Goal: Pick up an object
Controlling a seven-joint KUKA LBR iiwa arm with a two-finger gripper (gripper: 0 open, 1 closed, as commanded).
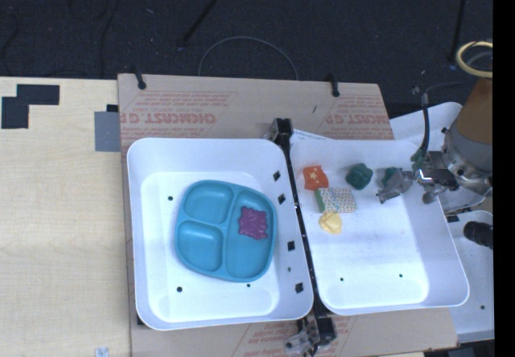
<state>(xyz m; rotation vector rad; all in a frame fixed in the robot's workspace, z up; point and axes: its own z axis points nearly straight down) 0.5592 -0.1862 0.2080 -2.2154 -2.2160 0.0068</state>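
Reach is what matters from where I sit: the gripper hangs at the upper right of the right bin, and every loose object lies from it toward nine o'clock or a little below. I make out its fingers angled down and leftward, slightly parted, with nothing I can see pinched between them, so I read the hand as spread and not holding anything.

Nearest is a dark green lump, just beside the fingertips at about nine to ten o'clock, apart from them by a thin strip of white floor. It looks rounded, with no clear long axis, so I judge no wrist turn is called for.

Further along the same nine o'clock line sits a small orange-red piece, close to the divider between the bins. At roughly eight o'clock from the gripper lie a speckled pale block with a green edge, its long side running nearly left to right, and a yellow piece touching or almost touching its lower edge.

The left bin carries a blue divided tray with a purple object in its right-hand compartment, well apart from the arm and across the divider.

My judgement: the green lump is the natural target, a short slide leftward and a drop.
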